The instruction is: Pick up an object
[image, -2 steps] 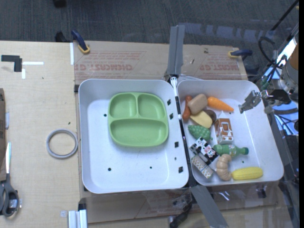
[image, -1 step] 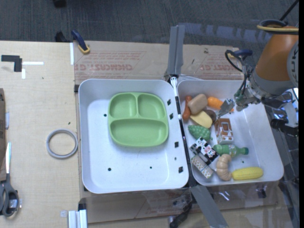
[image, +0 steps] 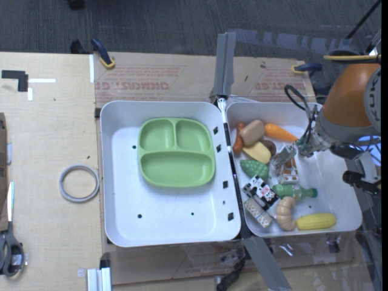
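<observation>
Right bin (image: 339, 162) crowded with small toy food along its left half: carrot (image: 280, 131) at the top, brown potato-like piece (image: 253, 130) beside it, yellow wedge (image: 257, 152) just below, green bumpy piece (image: 254, 167), black-and-white spotted carton (image: 259, 191), green bottle (image: 293, 191), tan twisted bread piece (image: 285, 213), corn cob (image: 314, 221) near the front wall

Probably all light, hollow plastic, stiff enough not to crush, but smooth and rounded, so likely to squirt out of a pinch taken off-centre. Corn cob judged the easiest target: lying apart from the heap, with bare bin floor around it; best taken across its short width at the middle. Carrot tapered, so a hold nearer the thick end safer. Pieces in the heap touching or overlapping, with little room for fingers between them

Grey arm with orange band entering from the right, wrist bent down over the upper middle of the right bin. Hand (image: 290, 157) low among the toys, just right of the yellow wedge and below the carrot, a small red-and-white box-like item (image: 290, 173) directly under it. Metallic fingertips blurred against the clutter: cannot tell whether spread or closed, nor whether anything sits between them

Left bin (image: 115, 180) holding a green divided plate (image: 177, 151); grey tape ring (image: 79, 182) on the surface well to the left
</observation>
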